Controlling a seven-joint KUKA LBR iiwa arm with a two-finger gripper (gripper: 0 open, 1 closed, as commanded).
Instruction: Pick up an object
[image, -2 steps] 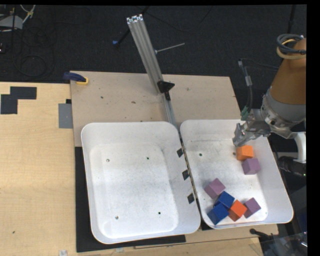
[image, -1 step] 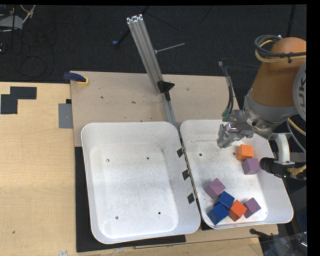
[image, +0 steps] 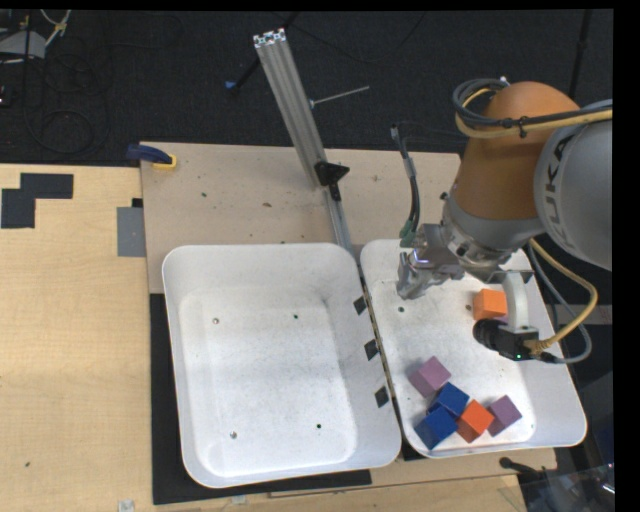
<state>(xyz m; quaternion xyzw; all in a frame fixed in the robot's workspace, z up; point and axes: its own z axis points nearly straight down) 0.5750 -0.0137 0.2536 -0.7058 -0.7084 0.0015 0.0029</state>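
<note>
Grey metal makes up the gripper (image: 413, 282), which hangs over the top part of the right bin (image: 560, 425). I cannot tell if it is released or clenched, and nothing shows between its tips.

At about three o'clock from the gripper, near it, sits an orange block (image: 490, 304) by itself. At about five o'clock, well apart from the gripper, a small heap of blocks lies at the bottom of the same bin: a light purple block (image: 431, 376), a blue block (image: 452, 399) touching a second blue block (image: 435, 427), a second orange block (image: 474, 420), and a darker purple block (image: 505, 412).

All the blocks look like little cubes with flat sides and sharp corners. I think they are light, hard and not easy to break. Their sides may be a bit smooth, so a grab should press on two flat sides across from each other. The lone orange block looks easiest, because it has room all around it. The heaped ones touch, so the gripper could bump a neighbour.

Both bins look like smooth white plastic with low walls. The left bin (image: 190, 300) lies at nine o'clock. Under them is a pale wooden tabletop (image: 230, 195).
</note>
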